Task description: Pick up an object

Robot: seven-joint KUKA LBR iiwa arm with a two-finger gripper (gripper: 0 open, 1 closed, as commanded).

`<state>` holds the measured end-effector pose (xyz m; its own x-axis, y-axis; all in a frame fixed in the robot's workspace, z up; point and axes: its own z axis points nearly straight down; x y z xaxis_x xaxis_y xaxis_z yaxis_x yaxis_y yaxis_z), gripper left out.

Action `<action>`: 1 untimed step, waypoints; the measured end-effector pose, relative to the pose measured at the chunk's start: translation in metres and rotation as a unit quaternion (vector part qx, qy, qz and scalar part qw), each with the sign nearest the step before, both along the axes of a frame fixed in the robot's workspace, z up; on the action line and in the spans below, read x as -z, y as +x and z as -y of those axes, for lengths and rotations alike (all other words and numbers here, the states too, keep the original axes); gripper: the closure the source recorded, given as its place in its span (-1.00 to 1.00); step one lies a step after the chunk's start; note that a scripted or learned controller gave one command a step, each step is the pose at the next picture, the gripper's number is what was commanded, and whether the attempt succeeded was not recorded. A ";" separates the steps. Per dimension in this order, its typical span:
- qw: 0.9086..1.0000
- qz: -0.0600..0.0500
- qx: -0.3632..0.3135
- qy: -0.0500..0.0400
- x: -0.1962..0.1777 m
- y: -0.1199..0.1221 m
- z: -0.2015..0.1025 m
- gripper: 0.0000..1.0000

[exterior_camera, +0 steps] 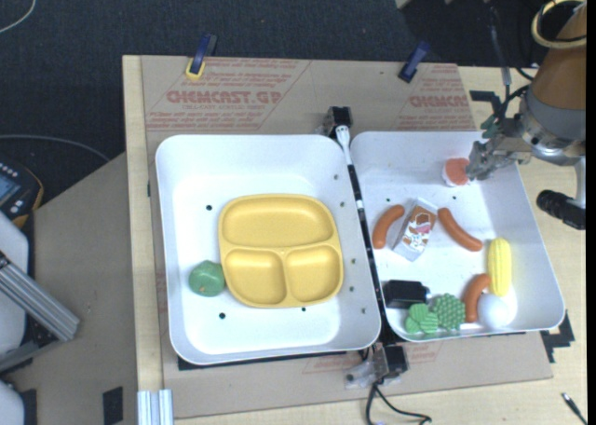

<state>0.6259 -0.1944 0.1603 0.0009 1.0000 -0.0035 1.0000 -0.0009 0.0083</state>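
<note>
We see a bench (279, 88) topped with a brown printed board, held by two clamps (199, 57) at its far edge, bearing two shallow white bins side by side, left bin (182, 227) touching right bin (535, 227).

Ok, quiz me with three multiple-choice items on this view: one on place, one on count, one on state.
1. Where is the yellow tray?
A left bin
B right bin
C bench

2. How many sausages lie in the right bin?
A one
B three
C five

3. The hand is:
A over the left bin
B at the right bin's far corner by the red piece
C over the corn

A: the tray sits in the left bin.
B: three orange sausages.
B: it hangs beside the red piece.
</note>
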 end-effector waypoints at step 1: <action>1.000 -0.001 -0.001 0.000 -0.044 0.003 -0.001 1.00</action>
<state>0.6288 -0.1938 0.2040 -0.0009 1.0000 -0.0028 1.0000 0.0009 0.0068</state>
